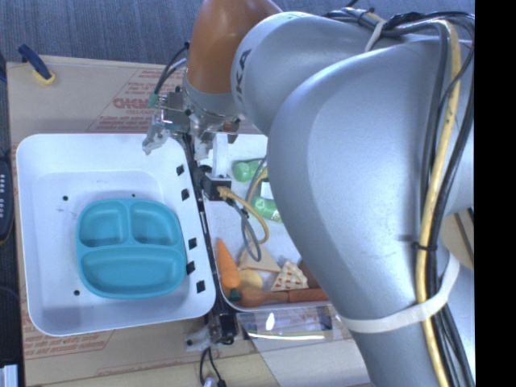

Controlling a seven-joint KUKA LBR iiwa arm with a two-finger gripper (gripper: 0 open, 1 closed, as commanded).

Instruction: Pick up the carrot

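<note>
Smooth orange carrot (226, 264), long and pointy, in the right white bin (242, 306). Shiny metal tool (187, 127) up above; grip impossible to tell.

Grey arm (355, 176), orange-banded wrist low

The arm (355, 135) is smooth grey with a soft sheen, its band (218, 39) glossy orange. Beside the gripper (189, 131), the tray (129, 247) looks matt plastic; the bins (40, 216) smooth white.
</note>
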